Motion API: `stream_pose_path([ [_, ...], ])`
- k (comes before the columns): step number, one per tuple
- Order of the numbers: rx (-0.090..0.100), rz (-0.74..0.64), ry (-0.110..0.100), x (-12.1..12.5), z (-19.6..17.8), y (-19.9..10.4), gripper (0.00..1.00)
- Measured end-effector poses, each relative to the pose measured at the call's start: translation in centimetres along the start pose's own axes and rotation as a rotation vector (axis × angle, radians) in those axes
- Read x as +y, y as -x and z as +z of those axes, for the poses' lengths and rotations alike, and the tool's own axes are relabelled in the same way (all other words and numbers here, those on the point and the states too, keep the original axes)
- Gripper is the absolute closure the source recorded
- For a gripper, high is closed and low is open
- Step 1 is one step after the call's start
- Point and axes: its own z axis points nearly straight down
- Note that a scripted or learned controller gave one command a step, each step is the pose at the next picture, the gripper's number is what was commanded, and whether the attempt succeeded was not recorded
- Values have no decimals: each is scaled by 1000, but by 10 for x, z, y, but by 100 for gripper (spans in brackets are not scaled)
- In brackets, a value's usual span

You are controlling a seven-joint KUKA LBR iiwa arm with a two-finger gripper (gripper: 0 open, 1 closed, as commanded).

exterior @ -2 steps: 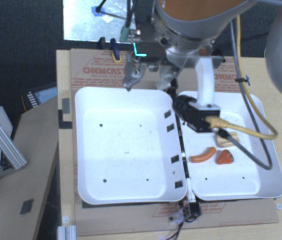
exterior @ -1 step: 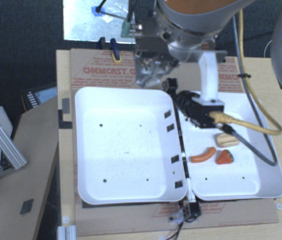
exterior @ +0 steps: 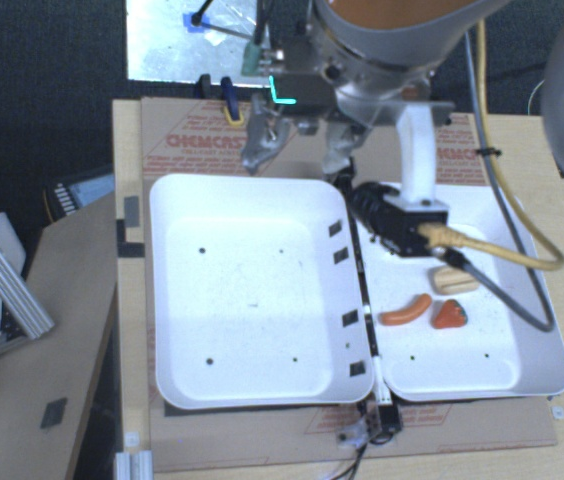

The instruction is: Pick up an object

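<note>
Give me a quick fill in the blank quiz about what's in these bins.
1. The orange sausage lies in the bin on the view's ___.
2. Beside it, the strawberry toy is coloured ___.
3. The open gripper holds ___.
Missing words: right; red; nothing.

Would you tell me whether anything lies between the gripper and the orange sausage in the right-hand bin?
Nothing loose does. The gripper hangs over the far rim of the left bin; only the bins' meeting walls separate it from the sausage.
</note>
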Motion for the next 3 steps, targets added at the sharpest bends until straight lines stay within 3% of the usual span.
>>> stream_pose_path([
  [1, 2, -5, 2, 0, -11, 0, 100],
  [3, 4, -18, 4, 1, -33, -1, 100],
])
